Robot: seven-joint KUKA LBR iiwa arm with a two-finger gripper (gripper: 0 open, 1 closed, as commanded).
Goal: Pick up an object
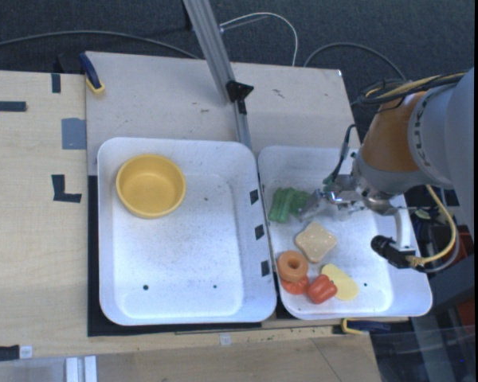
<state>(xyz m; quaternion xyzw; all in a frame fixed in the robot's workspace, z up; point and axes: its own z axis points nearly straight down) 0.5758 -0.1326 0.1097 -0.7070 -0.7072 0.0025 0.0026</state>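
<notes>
Ridged green veg point(284, 204), rt bin point(406, 297)

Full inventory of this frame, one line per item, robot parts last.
left bin: 1, white, left half of bench
right bin: 1, white, beside left bin
bowl: 1, yellow, left bin, far-left corner
green toy: 1, green, right bin, by the tool
bread slice: 1, tan, right bin middle
donut: 1, orange, right bin near edge
pepper: 1, red, beside donut
yellow piece: 1, yellow, touching pepper
clamp: 1, blue-yellow, bench far-left corner
arm: 1, grey and orange, from right
tool: 1, dark, beside green toy
</notes>
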